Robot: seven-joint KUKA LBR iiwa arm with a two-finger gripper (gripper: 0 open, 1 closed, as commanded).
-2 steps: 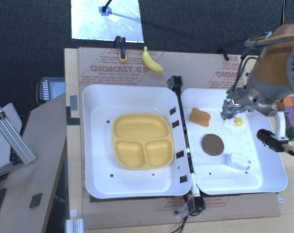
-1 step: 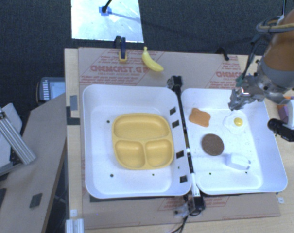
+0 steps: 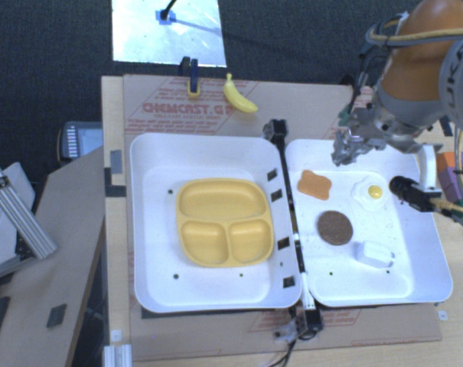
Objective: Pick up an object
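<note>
The right bin (image 3: 422, 281) holds an orange toast-like piece (image 3: 314, 184), a fried egg (image 3: 371, 193), a brown round patty (image 3: 334, 227) and a small white block (image 3: 374, 254). My gripper (image 3: 344, 154) hangs over the bin's far left part, above and to the right of the orange piece, with nothing seen in it. The fingers are too small and dark to read.
The left bin (image 3: 151, 205) holds a yellow divided tray (image 3: 222, 222). A toy banana (image 3: 239, 96) and a yellow-black clamp (image 3: 191, 77) lie on the cardboard behind the bins. A black divider strip (image 3: 285, 205) runs between the bins.
</note>
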